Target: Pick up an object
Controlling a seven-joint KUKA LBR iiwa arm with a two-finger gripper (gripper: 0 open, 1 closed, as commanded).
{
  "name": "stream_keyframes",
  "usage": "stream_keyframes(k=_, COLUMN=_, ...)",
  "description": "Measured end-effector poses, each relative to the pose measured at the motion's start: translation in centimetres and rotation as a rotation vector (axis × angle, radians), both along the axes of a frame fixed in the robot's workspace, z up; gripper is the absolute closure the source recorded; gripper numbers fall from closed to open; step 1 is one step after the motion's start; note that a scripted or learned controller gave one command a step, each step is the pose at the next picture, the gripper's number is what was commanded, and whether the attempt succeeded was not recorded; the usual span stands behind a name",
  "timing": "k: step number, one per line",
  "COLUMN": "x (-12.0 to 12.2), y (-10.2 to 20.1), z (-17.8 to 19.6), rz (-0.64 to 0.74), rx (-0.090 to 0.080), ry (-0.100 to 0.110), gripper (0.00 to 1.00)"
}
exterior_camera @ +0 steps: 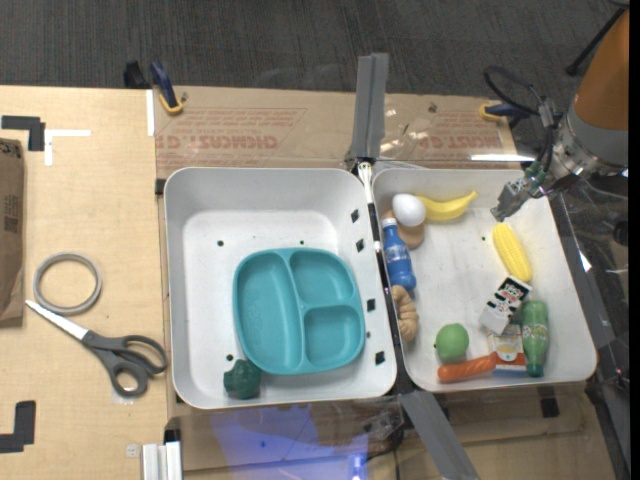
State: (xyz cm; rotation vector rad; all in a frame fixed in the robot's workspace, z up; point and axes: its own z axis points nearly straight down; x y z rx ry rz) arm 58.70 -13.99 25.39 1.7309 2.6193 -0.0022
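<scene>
While our grey two-finger gripper (512,197) hangs over the far right corner of the right-hand shallow white bin (565,373), we cannot tell whether it is parted or closed, and we see nothing between its tips. Nearest to it in that bin lies a yellow plastic corn cob (512,252), its long axis running from the bin's far side toward the near side, slightly slanted rightward. Left of the corn we see a curved yellow banana (449,206) touching a white egg (408,209). Nearer than the corn sit a green bottle (535,338), a green lime (452,342) and an orange carrot (466,370).
</scene>
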Motion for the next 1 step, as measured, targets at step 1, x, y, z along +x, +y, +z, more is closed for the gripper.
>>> stream_keyframes(k=1, x=-3.01, y=1.65, z=-13.99, rz=0.103, rx=0.002, ry=0.003, gripper=1.0)
